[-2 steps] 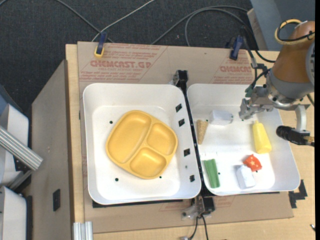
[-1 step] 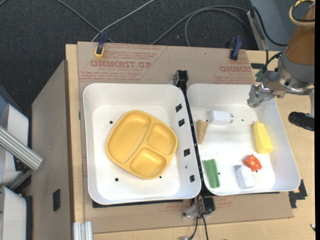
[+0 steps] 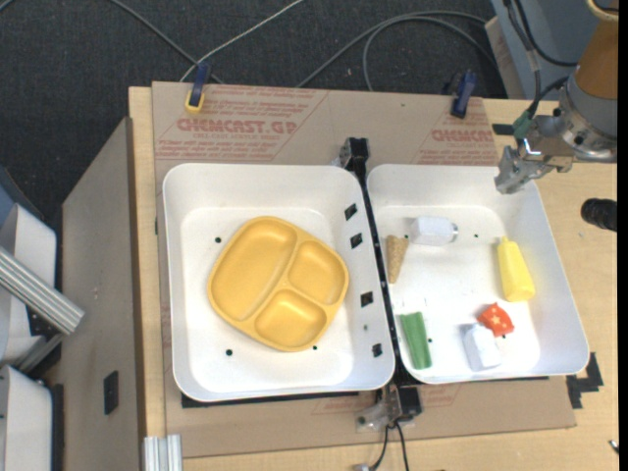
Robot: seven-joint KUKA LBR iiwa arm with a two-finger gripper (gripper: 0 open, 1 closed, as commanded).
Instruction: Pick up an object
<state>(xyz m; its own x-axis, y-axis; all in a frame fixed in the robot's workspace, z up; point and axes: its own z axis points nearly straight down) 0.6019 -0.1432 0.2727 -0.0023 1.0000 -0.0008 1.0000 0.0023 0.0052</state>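
Arm segment: grey metal arm link (image 3: 530, 3), smooth and curved, at the upper right.
Band: broad orange band (image 3: 601, 52) around the wrist.
Flange: silver-grey ring (image 3: 589, 137) beneath the band.
Cable: thin dark cable (image 3: 518, 23) along the link.
Gripper: small grey metal two-finger gripper (image 3: 512, 177) with a green fitting.
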